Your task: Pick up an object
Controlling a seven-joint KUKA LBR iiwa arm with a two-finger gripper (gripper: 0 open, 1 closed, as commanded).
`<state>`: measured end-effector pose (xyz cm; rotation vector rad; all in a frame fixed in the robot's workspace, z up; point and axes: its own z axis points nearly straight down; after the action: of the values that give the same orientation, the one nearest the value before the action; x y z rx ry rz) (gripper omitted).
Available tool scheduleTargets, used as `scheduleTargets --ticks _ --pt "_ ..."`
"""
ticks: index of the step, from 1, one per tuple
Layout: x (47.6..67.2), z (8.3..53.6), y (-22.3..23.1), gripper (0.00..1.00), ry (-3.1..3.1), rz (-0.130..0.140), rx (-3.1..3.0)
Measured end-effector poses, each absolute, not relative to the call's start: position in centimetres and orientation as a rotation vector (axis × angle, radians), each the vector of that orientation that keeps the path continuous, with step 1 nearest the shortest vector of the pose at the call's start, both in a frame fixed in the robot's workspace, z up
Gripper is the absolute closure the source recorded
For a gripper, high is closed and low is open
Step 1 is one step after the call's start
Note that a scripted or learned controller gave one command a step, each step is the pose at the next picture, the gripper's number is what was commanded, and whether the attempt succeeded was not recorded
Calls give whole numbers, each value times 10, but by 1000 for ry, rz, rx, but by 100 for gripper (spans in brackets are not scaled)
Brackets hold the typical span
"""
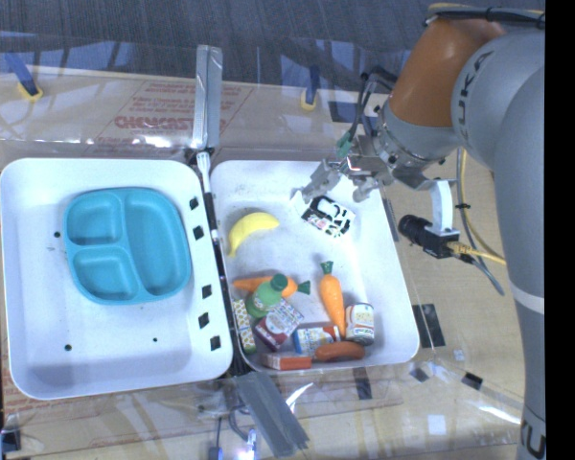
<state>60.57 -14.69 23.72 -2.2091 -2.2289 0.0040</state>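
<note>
Hiding tool (328, 192) grip: black-white obj (329, 218) below.

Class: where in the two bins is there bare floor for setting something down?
Left bin: bare floor around the blue tray, widest along the near edge. Right bin: a bare patch between banana and carrot; the near end is crowded.

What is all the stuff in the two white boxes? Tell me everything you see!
Shallow white plastic bins: 2, white, side by side; left, right.
Sectioned plastic plate: 1, light blue, left bin.
Toy banana: 1, yellow, right bin, upper left.
Black-and-white patterned item: 1, right bin, just below the gripper.
Toy carrot: 1, orange with green top, right bin, lower middle.
Small bottle: 1, green with orange cap, left of the carrot.
Small can: 1, pale label, lower right.
Other packets: several, red and white, bottom pile.
Gripper: 1, grey, over right bin.
</note>
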Motion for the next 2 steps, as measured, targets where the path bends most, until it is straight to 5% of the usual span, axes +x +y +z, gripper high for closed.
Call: scheduleTargets --ticks 1,2 --pt "576 92 -172 0 -2316 3 -2120" --pt "516 92 -211 0 -2501 1 -1896"
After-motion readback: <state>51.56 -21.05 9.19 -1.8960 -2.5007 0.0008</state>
